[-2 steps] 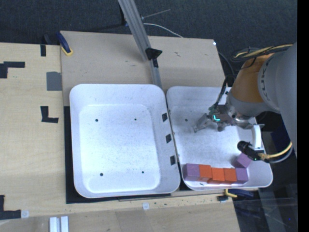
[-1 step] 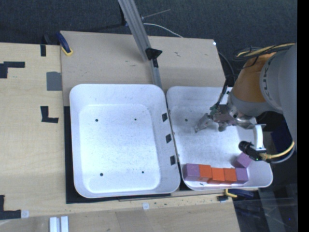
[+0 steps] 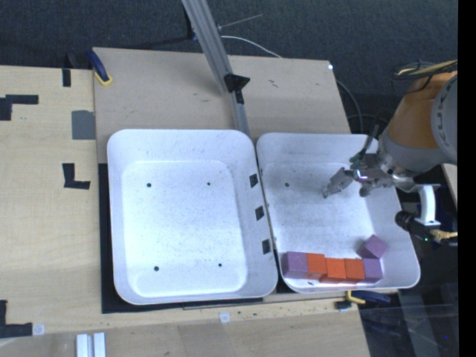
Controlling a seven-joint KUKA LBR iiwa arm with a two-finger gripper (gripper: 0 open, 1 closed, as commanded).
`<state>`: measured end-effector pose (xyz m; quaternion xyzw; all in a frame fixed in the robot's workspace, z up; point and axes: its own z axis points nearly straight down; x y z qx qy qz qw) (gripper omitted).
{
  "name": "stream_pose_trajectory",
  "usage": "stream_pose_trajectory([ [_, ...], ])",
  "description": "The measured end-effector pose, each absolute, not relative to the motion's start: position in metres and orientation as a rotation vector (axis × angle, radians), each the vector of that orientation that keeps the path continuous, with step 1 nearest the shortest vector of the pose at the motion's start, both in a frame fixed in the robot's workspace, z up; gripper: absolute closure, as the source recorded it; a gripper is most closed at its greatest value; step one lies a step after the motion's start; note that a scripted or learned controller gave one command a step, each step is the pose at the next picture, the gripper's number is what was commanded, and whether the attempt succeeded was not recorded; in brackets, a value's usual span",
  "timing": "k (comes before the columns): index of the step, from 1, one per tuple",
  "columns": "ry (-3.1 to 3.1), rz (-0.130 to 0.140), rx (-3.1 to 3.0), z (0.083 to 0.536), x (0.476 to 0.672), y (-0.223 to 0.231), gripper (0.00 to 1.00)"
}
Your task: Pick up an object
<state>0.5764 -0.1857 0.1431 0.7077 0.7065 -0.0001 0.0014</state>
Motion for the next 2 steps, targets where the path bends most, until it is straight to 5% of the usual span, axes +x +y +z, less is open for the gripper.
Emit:
stream_pose_trajectory([
  [1,2.232,-0.001,2.216,0.0885,0.6214,-0.1308,0.0],
  [2,2.224,-0.004,2.219,0.0917,0.6205,-0.1353,0.0],
])
